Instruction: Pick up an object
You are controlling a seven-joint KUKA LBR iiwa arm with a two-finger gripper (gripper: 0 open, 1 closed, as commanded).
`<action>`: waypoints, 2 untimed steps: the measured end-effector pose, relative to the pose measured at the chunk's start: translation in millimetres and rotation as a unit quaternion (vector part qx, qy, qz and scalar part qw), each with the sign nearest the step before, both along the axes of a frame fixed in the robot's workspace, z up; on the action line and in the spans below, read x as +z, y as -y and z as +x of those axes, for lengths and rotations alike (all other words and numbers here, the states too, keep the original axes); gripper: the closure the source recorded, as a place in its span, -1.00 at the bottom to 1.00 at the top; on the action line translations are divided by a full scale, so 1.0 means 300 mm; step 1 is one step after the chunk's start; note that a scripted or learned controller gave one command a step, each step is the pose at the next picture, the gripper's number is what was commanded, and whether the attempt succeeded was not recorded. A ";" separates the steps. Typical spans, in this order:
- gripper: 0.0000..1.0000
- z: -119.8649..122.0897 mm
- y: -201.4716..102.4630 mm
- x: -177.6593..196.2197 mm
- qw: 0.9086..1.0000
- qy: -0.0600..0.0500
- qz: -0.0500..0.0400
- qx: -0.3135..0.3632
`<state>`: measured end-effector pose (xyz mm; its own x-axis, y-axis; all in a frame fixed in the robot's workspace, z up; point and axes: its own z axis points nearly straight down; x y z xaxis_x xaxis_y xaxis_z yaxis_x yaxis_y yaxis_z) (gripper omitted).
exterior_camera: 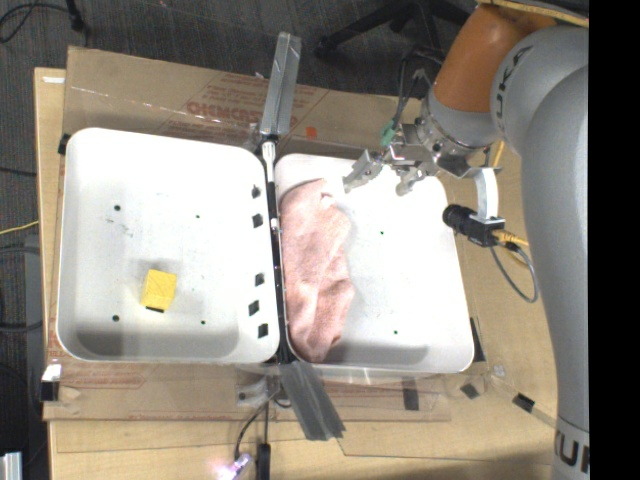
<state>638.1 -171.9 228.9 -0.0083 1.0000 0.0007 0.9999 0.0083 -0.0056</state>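
A crumpled pink cloth (316,268) lies along the left side of the right bin (420,298), against the divider. A small yellow block (159,290) rests in the left bin (150,168), toward its near left. My gripper (384,178) hangs over the far part of the right bin, just right of the cloth's upper end. Its two fingers (358,175) are spread apart and open, with nothing between them.
A grey metal divider bar (272,118) runs between the two bins. The bins sit on a cardboard sheet (170,83). A black cable plug (470,223) hangs from the wrist over the right bin's right rim.
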 end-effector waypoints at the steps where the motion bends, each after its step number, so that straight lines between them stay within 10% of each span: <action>1: -1.00 -0.100 -0.071 -0.457 0.987 0.002 0.000 0.158; 2: 1.00 -0.097 -0.070 -0.422 0.987 0.002 0.000 0.160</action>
